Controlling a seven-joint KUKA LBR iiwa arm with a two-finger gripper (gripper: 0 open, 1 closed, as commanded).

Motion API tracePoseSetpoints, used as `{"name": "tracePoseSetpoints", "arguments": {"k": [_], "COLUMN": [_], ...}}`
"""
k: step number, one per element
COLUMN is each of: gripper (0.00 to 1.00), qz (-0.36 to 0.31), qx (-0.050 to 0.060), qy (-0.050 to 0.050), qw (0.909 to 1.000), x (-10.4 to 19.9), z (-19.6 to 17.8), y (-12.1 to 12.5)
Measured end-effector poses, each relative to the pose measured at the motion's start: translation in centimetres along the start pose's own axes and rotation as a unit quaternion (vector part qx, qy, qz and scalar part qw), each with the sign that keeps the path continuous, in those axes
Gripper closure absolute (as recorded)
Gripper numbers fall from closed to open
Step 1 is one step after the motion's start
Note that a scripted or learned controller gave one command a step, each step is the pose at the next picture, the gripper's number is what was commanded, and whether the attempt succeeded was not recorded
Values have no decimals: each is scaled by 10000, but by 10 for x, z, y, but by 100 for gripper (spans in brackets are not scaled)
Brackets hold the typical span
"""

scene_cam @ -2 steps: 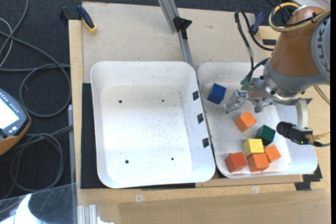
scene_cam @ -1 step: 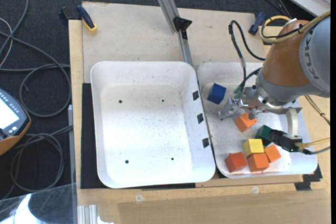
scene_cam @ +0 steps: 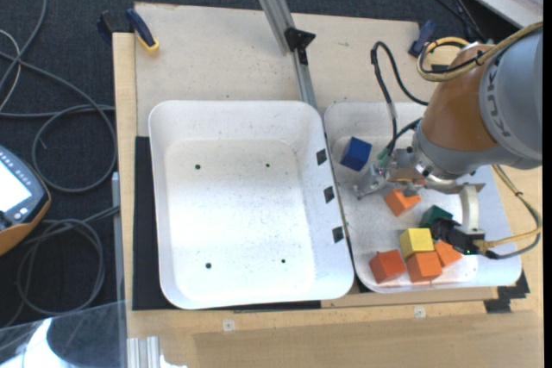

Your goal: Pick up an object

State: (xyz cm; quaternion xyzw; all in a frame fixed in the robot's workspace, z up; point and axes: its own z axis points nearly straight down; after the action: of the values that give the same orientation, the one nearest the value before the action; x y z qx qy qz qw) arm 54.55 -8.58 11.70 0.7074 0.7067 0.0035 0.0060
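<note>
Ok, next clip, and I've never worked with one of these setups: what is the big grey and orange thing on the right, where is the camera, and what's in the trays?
The grey and orange thing is a robot arm, reaching in from the right. There is one camera, fixed above the bench and looking down at a slant. On the wooden bench sit two shallow white bins. The left bin has a speckled white floor. The right bin holds small blocks: a blue block, an orange block under the arm's wrist, a yellow block, and more orange blocks near the front. The end effector hangs low over the blocks, close to the first orange one. The view does not show a block between its fingers.
</note>
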Motion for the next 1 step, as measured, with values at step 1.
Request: {"name": "tracePoseSetpoints", "arguments": {"k": [1], "gripper": [100], "qz": [-6], "qx": [-22], "qy": [-2], "qw": [10000], "x": [0], "z": [-10], "y": [2]}}
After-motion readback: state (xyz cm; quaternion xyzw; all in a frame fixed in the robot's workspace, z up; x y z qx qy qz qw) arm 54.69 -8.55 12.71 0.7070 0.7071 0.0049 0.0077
